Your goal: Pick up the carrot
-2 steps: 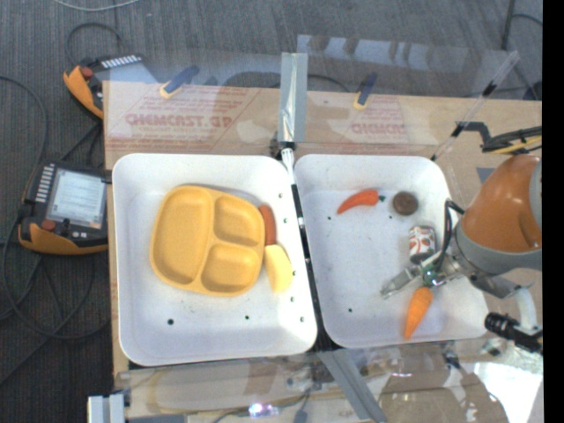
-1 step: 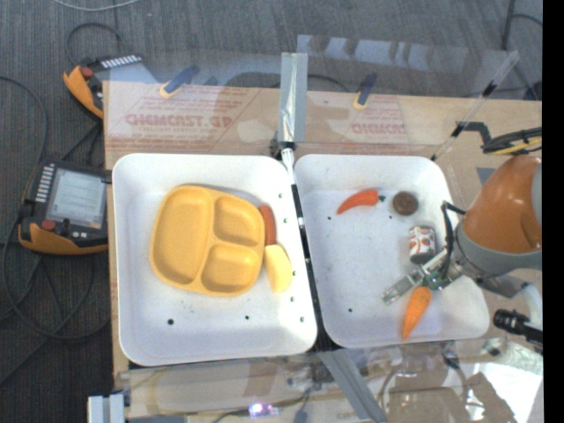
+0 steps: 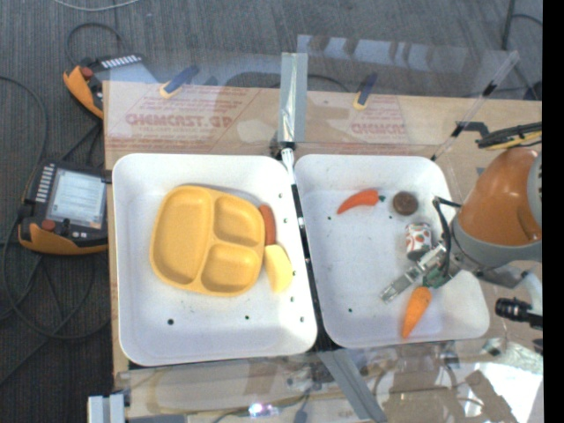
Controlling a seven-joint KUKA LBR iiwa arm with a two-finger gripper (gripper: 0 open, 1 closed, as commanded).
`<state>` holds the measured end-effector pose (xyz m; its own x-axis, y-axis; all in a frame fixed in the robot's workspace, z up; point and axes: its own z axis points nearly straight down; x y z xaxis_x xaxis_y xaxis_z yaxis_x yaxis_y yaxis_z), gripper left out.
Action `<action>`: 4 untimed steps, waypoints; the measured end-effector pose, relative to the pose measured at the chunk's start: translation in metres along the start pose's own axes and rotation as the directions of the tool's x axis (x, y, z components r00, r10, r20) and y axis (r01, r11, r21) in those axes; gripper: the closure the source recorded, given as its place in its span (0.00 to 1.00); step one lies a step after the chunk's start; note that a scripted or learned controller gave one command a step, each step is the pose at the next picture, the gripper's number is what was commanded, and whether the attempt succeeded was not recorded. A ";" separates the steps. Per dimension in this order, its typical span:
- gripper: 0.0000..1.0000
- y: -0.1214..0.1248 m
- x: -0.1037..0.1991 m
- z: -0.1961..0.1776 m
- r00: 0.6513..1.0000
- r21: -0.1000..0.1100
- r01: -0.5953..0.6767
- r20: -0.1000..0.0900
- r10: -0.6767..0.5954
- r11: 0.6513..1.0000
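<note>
The carrot (image 3: pixel 416 310) is orange with a green top and lies near the front right corner of the right bin (image 3: pixel 352 263), pointing toward the front edge. My gripper (image 3: pixel 413 271) hangs just above and left of the carrot's green end. Its two metal fingers (image 3: pixel 398 286) stand apart, and I see nothing between them. The grey and orange arm (image 3: pixel 500 210) reaches in from the right.
The right bin also holds a red-orange pepper (image 3: pixel 358 201), a brown round piece (image 3: pixel 404 203) and a small patterned can (image 3: pixel 419 235) close behind the gripper. In the left bin (image 3: pixel 132 324) are a yellow divided tray (image 3: pixel 207 239), a red sausage (image 3: pixel 268 223) and a pale yellow piece (image 3: pixel 278 267).
</note>
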<state>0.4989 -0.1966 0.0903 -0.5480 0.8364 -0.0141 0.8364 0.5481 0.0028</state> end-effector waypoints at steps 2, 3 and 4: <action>1.00 -0.002 0.010 -0.010 0.941 -0.012 -0.340 0.000 0.340 0.940; 1.00 0.021 0.044 -0.002 0.827 -0.008 -0.562 0.000 0.562 0.827; 1.00 0.045 0.086 -0.003 0.589 -0.009 -0.808 -0.003 0.808 0.589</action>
<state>0.4895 -0.1003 0.0919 0.3528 0.9357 -0.0026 0.9355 -0.3526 0.0224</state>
